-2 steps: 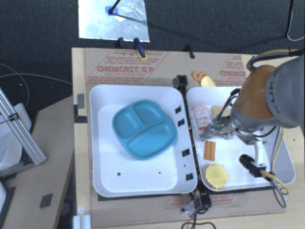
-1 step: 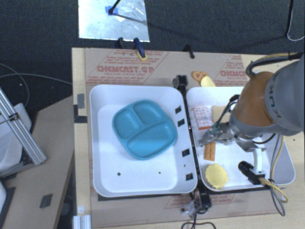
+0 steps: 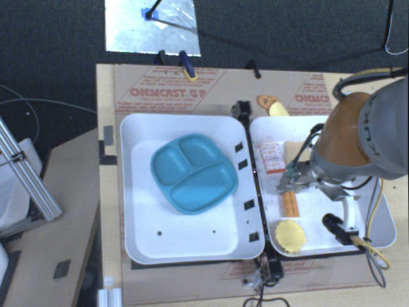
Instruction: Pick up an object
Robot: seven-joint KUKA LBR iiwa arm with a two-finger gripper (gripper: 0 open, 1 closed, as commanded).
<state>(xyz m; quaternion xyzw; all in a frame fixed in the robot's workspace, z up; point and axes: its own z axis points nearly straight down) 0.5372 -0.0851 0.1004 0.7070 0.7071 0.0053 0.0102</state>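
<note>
Bench (image 3: 108,171) carries two shallow white bins side by side, a black divider strip between them. Left bin (image 3: 147,242): a blue sectioned plate (image 3: 193,173) lies flat near its middle, three compartments facing up, well apart from the bin walls.

Right bin (image 3: 383,232): several small objects. A white packet with red print (image 3: 270,157) lies near the bin's left wall, toward the far end. Just beside it, to the right, a pale yellow block (image 3: 293,151), partly covered by the arm. Below these, an orange stick-shaped piece (image 3: 290,204) lies lengthwise on the bin floor. Nearer the front edge, a round yellow object (image 3: 290,235) rests close to the bin's front left corner.

Gripper (image 3: 287,183) comes in from the right on the grey arm (image 3: 383,133), orange band (image 3: 345,133) above the wrist. Its tip hangs directly over the upper end of the orange stick-shaped piece, touching or nearly so; contact cannot be settled. Whether it is spread or closed cannot be told from this angle. The white packet sits just above the tip, the round yellow object well below it.

Beyond the bins' far rim, a yellow banana-like toy (image 3: 278,109) lies on the bench.
</note>
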